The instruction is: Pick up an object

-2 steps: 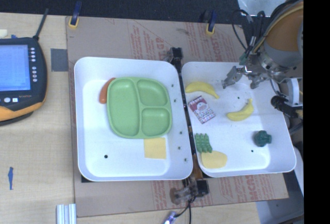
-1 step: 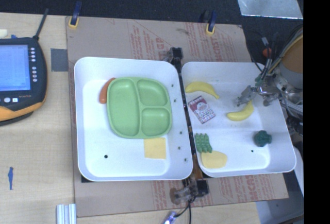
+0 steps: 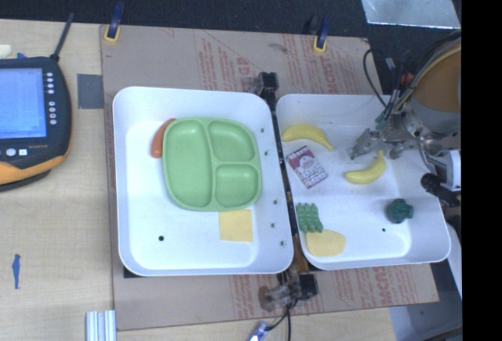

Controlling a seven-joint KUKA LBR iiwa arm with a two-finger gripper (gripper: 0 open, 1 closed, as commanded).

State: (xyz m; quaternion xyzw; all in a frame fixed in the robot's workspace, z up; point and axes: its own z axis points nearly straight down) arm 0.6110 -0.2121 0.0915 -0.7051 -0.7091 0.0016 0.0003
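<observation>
Two shallow white plastic bins (image 3: 133, 175) sit on brown cardboard printed with faded red lettering (image 3: 235, 57). The left holds a pale green divided plate (image 3: 210, 164), a flat yellow square (image 3: 236, 226) and an orange-red piece (image 3: 158, 139). The right holds two yellow bananas (image 3: 307, 135), a red-and-white patterned card (image 3: 307, 166) and a dark green lump (image 3: 399, 211).

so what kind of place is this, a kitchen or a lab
Most likely a robot lab bench, not a kitchen: a robot arm reaches over two white bins of toy food, such as a banana, and a control tablet sits beside them.
</observation>
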